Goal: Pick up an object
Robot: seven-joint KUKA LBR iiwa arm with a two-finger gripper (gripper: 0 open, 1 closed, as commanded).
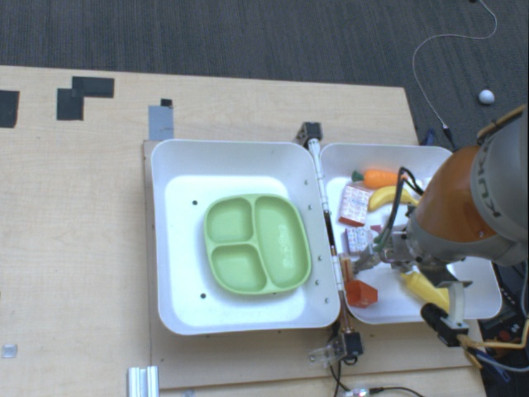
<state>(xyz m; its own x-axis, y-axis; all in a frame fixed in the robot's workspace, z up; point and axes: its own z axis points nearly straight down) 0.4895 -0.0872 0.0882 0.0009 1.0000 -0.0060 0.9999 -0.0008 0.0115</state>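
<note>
I see the pincer (pixel 362 263) low in the right bin (pixel 488 300), near the red block (pixel 361 294). I cannot tell its state, so I judge nothing is lifted yet.

1. My arm (pixel 496 180) is a thick, rounded grey casing.
2. A broad, glossy orange band (pixel 450 201) wraps it above the wrist.
3. A thin black cable (pixel 402 190) loops along the band's side.
4. My wrist narrows to grey metal, ending in a small gripper (pixel 357 263) of dull metal parts.
</note>
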